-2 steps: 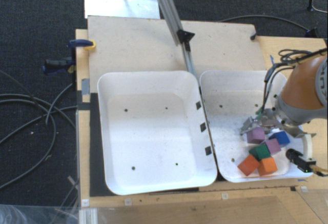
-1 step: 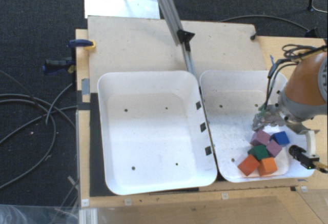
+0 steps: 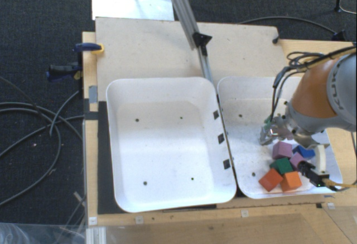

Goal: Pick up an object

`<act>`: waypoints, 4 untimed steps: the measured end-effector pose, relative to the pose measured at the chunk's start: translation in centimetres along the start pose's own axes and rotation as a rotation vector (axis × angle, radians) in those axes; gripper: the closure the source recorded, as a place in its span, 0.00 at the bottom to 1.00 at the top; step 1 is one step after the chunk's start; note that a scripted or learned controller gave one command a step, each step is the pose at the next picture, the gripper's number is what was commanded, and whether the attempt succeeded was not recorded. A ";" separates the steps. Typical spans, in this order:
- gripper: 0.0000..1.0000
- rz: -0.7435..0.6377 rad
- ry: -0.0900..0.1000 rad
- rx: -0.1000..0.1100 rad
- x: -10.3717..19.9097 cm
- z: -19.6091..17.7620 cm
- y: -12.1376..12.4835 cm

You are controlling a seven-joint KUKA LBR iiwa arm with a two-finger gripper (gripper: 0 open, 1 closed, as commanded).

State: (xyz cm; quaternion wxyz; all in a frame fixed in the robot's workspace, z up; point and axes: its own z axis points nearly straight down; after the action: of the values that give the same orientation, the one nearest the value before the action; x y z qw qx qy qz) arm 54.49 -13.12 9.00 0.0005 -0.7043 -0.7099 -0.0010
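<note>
Two-finger gripper (image 3: 269, 135), finger state indiscernible, low in right white bin (image 3: 245, 125), just beside clustered purple block (image 3: 282, 150), green block (image 3: 281, 166), orange blocks (image 3: 280, 180).

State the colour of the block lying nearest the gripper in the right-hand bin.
Pinkish purple: the block sits just below the gripper, seen in the camera view.

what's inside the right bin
In the right bin, small blocks cluster at its near right corner: purple, green, two orange, blue. The gripper hangs above them; the arm covers whatever lies beneath it.
</note>
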 end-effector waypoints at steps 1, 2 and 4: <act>1.00 0.001 -0.003 -0.006 1.7 -5.8 0.0; 1.00 0.013 -0.006 -0.009 -3.5 -3.2 -5.9; 0.00 0.005 -0.002 -0.001 -1.8 0.0 -4.6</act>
State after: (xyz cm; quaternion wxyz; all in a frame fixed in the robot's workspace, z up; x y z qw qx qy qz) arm 49.87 -14.98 9.02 -0.0004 -0.7061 -0.7081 -0.0005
